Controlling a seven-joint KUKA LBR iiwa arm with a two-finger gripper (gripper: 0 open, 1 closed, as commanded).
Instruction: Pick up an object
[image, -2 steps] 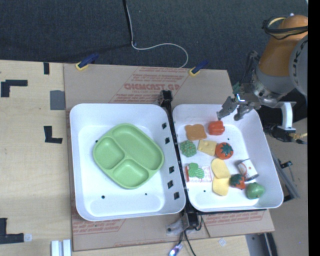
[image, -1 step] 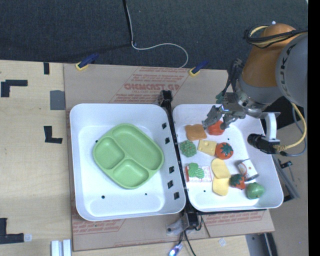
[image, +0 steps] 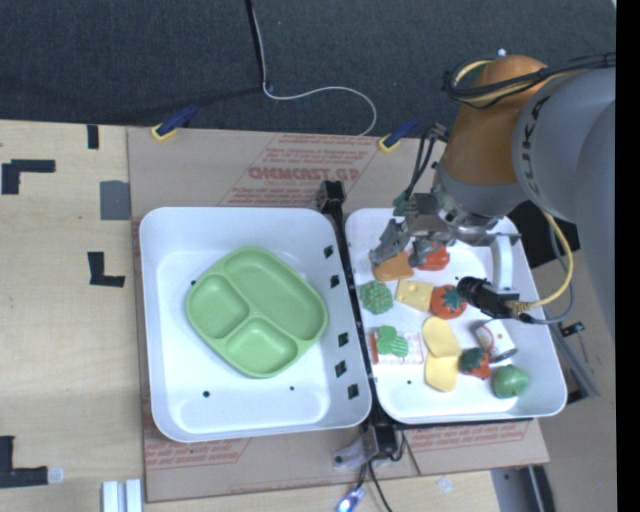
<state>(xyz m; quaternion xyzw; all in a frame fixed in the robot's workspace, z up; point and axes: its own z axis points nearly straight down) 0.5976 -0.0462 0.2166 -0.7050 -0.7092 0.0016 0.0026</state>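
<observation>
Gripper (image: 412, 243), fingers apart, low in right bin (image: 540, 400) over orange piece (image: 392, 267) beside red piece (image: 432, 259): best centred on 1 piece, lowered straight, closed firmly, lifted slowly, kept clear of yellow block (image: 414, 294).

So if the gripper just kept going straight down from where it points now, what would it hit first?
Most likely the orange-brown toy piece at the top left of the right bin: the gripper sits directly over it. The red piece lies just beside that line. Height above them is unclear from this slanted view.
</observation>
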